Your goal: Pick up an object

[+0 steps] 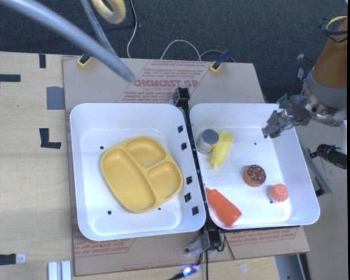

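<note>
Claw: we are seeing the gripper (272, 126) hanging over the right bin's (291, 217) upper right rim; whether it is open or closed, we cannot tell.
Nearest object: the donut (254, 175) is lying at 7 o'clock from the claw, near it.
Others: the yellow bottle (221, 148) is lying at 9 o'clock, its long axis running roughly 1 to 7.

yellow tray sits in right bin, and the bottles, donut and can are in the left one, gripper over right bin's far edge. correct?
Bins are swapped. The camera view shows the yellow tray in the left bin, and the bottles, donut and can in the right bin. The gripper is over the right bin's far edge, as you said.
</note>
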Tool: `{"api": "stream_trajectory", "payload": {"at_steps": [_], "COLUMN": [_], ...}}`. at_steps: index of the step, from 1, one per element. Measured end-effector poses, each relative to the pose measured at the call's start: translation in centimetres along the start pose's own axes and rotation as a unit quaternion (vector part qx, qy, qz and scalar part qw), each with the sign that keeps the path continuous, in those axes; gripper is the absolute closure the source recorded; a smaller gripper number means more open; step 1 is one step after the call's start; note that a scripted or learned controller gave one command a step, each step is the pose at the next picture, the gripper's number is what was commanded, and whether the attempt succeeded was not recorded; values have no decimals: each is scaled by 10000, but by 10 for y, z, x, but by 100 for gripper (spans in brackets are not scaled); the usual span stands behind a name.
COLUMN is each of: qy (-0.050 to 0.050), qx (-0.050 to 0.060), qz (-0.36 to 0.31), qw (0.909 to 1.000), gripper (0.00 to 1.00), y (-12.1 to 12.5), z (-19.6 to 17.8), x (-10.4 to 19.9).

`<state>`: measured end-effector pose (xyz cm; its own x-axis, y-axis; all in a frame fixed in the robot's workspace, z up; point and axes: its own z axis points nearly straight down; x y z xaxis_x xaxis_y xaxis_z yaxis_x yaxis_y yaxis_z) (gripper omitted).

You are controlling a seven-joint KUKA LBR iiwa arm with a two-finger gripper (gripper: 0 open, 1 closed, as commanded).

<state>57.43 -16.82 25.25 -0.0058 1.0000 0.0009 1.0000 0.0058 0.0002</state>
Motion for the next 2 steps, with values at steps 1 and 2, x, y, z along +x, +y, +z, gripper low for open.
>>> {"api": "stream_trajectory", "payload": {"at_steps": [1,2], "qy": [-3,1], "qx": [8,9], "qz": [4,2], "qw": [10000,10000], "gripper": [100,100], "y": [5,-3], "z": [11,12], "x": [56,101]}}
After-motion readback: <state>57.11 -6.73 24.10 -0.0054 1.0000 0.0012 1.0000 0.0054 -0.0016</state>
